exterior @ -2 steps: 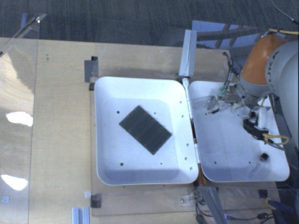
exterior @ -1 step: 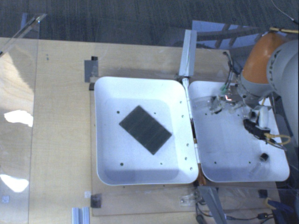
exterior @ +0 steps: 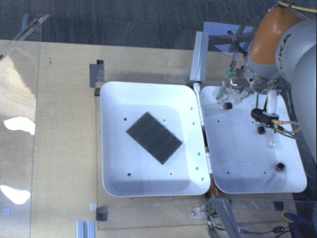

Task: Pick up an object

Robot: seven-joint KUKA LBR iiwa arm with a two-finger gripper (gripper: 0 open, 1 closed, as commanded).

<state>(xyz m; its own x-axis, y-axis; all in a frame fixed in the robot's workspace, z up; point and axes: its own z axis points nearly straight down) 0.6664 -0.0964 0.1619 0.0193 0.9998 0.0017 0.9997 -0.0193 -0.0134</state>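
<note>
From the camera view, the dark square pad (exterior: 154,137) lies flat in the left bin (exterior: 111,182), well apart from our gripper (exterior: 233,90) over the right bin (exterior: 297,182). Its grasp we cannot tell. We should cross over and descend on a pad edge.

no text, label, brand, number or sign can be read anywhere in this view.
</note>
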